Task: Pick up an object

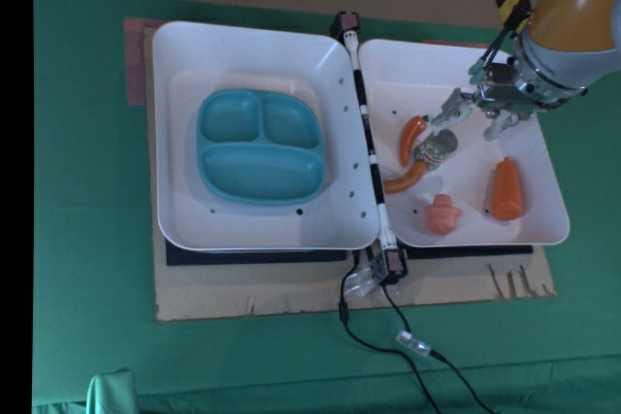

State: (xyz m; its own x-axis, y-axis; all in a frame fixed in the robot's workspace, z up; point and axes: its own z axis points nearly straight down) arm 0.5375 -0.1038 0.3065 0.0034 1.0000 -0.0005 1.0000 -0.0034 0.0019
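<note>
My gripper hovers over the upper part of the right bin, its fingers spread open with nothing between them. Just below and left of it lie a red chili pepper and a small grey-green object, which touches a curved orange piece. An orange carrot-like toy lies below the gripper toward the bin's right side. A pink toy rests near the front wall.
The left bin holds a teal divided plate. A jointed divider rail runs between the bins. Cables trail off the bench front. The grey and orange arm fills the upper right.
</note>
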